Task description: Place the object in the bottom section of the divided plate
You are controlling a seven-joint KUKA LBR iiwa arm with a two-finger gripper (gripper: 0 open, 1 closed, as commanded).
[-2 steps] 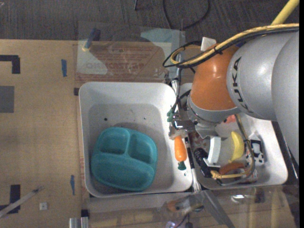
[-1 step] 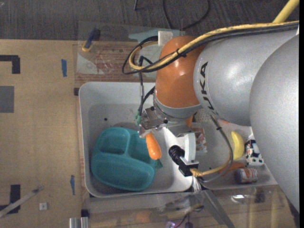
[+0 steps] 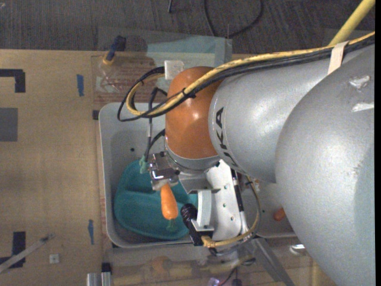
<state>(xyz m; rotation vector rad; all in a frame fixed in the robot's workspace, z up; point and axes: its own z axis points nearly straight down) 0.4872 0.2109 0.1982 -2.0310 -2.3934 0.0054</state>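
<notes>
While the arm's wrist hides the gripper (image 3: 168, 186) so we cannot tell its state, we see the carrot (image 3: 169, 204) just below it, long axis pointing toward the bin's (image 3: 107, 159) near edge, over the teal divided plate (image 3: 134, 210).

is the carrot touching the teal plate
Cannot tell. In the camera view the carrot overlaps the teal plate, but the slanted look-down does not show whether it rests there or hangs above, below the gripper.

overhead slanted view, arm (image 3: 286, 118) close, bin (image 3: 113, 159) below
</notes>
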